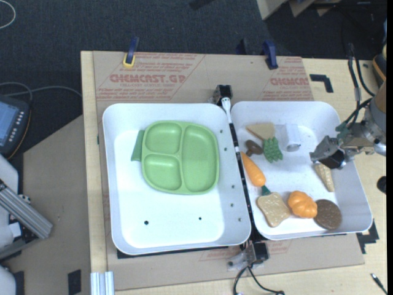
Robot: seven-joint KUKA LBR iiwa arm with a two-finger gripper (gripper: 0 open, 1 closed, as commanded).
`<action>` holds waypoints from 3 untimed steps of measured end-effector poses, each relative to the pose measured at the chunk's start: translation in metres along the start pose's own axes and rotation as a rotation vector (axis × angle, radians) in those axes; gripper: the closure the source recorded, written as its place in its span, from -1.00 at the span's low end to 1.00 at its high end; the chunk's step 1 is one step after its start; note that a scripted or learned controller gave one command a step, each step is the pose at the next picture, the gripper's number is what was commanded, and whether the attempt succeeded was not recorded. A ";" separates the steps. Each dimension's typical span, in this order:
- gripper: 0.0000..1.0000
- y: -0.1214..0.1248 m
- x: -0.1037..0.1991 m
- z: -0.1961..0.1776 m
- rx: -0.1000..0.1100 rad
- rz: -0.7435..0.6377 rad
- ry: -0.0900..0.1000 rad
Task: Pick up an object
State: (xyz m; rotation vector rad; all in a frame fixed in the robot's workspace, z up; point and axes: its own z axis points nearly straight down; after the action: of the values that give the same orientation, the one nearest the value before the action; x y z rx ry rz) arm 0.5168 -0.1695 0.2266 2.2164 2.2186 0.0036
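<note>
Paper-covered counter (184, 78), blue clamps (269, 54) at 12 o'clock edge, dark carpet (123, 11) beyond. End effector (326, 154) at 3 o'clock over right bin (290, 172), opening unreadable.

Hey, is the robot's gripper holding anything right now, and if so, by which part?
That cannot be told. The gripper hangs over the right bin, just above a pale wedge, but the view shows no clear hold on anything.

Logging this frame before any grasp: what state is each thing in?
Green plate: right way up, flat in left bin.
Carrot: lying flat in right bin.
Toast: lying flat.
Brown disc: lying flat.
Pincer: over right bin's right side.
</note>
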 end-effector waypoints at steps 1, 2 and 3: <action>1.00 0.021 0.058 0.007 0.003 -0.004 0.002; 1.00 0.037 0.108 0.016 0.003 -0.004 0.002; 1.00 0.043 0.160 0.002 0.003 -0.006 0.004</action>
State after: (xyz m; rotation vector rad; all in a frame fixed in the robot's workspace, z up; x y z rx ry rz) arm 0.5599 -0.0091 0.2241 2.2132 2.2279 0.0047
